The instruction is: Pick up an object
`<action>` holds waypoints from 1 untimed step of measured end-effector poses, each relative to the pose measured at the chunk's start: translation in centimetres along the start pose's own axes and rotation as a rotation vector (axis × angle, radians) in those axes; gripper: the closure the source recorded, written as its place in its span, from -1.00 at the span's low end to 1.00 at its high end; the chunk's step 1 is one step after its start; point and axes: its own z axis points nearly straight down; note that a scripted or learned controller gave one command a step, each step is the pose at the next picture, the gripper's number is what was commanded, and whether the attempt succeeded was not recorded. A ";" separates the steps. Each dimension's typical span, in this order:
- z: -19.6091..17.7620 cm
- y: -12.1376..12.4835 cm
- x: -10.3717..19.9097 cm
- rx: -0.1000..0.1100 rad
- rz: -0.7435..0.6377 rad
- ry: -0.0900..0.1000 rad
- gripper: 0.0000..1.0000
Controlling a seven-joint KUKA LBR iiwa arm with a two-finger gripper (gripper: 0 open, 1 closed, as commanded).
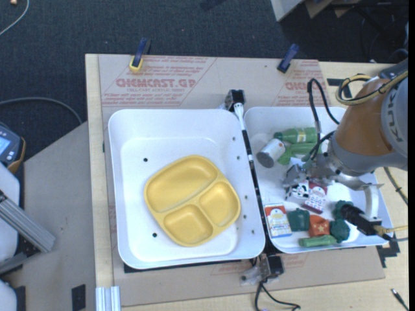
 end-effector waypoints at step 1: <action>-1.5 0.2 -0.1 -0.010 0.002 -0.002 1.00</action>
